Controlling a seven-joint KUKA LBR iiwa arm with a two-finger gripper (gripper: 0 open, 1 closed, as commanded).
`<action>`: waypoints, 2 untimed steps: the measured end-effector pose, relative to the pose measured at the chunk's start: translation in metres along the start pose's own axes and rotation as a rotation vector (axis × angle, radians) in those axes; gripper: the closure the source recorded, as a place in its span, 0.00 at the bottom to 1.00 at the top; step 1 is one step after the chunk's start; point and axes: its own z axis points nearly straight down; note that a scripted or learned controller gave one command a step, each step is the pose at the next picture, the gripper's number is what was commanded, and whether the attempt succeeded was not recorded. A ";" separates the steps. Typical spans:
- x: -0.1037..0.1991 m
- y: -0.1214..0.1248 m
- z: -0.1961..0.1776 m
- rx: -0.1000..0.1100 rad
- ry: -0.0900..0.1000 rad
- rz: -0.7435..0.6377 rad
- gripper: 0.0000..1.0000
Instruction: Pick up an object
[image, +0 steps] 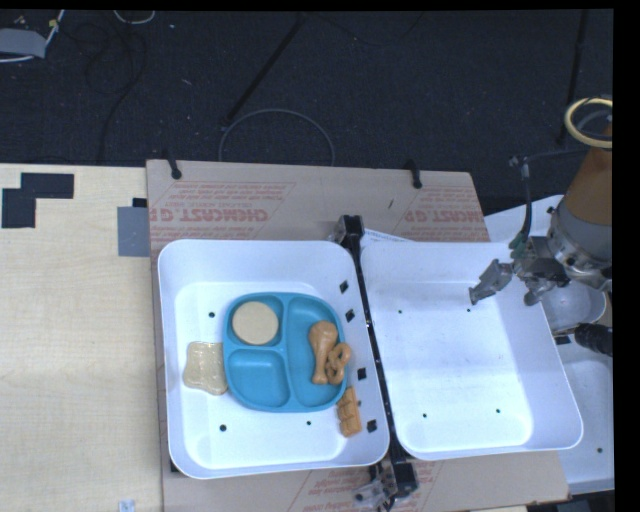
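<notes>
Two bins: my gripper (510, 280) is hanging at 3 o'clock over the right bin (470, 440), fingers spread wide and gripping nothing, while the blue tray (262, 385) holding the round cookie (254, 322) is sitting in the left bin (190, 270) at 9 o'clock.

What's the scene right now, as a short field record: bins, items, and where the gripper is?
left bin: holds a blue divided plate
plate contents: round tan disc in upper left compartment; tan twisted piece in right compartment
beside plate: pale tan piece at its left edge; small tan piece at its lower right
right bin: white, next to the left bin
gripper: over right bin's upper right, holding nothing
</notes>
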 end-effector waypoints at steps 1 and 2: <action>0.000 0.003 -0.008 -0.014 -0.003 -0.002 0.00; 0.006 0.011 0.051 -0.008 -0.001 -0.006 0.00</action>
